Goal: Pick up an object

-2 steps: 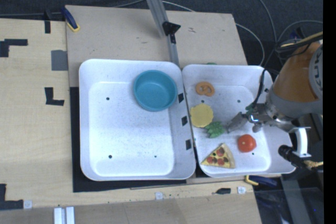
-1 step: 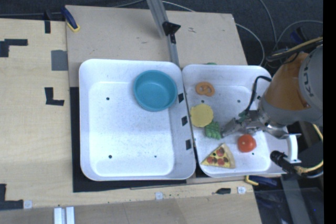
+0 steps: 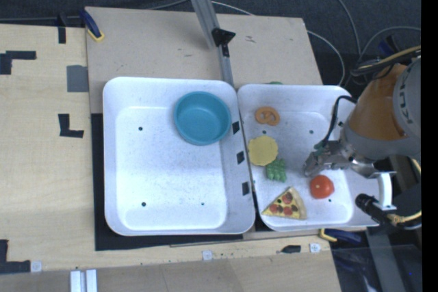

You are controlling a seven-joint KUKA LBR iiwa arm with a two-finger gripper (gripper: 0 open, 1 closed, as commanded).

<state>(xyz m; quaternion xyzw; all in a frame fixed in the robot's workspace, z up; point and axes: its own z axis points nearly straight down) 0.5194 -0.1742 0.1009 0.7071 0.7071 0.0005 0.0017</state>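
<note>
Tomato (image 3: 322,186), a small red round piece, lies in the lower right part of the right-hand bin (image 3: 301,96), on the white floor near the bin's right wall. Just above and left of it hangs the gripper (image 3: 319,162), its dark metal end low over the bin floor and close beside the tomato; whether the fingers are apart or together cannot be told from this slant, and nothing shows between them. The grey arm with its orange band (image 3: 376,109) comes in from the right edge of the frame and covers the bin's upper right corner. Left of the gripper sit a green leafy piece (image 3: 276,170) and, touching its upper edge, a yellow round piece (image 3: 263,150). A pizza slice (image 3: 286,204) lies at the bin's lower edge, near the tomato's lower left. An orange pretzel-like piece (image 3: 267,115) rests toward the bin's upper left. In the left-hand bin (image 3: 137,215), a blue bowl (image 3: 202,117) stands at the upper right corner.
</note>
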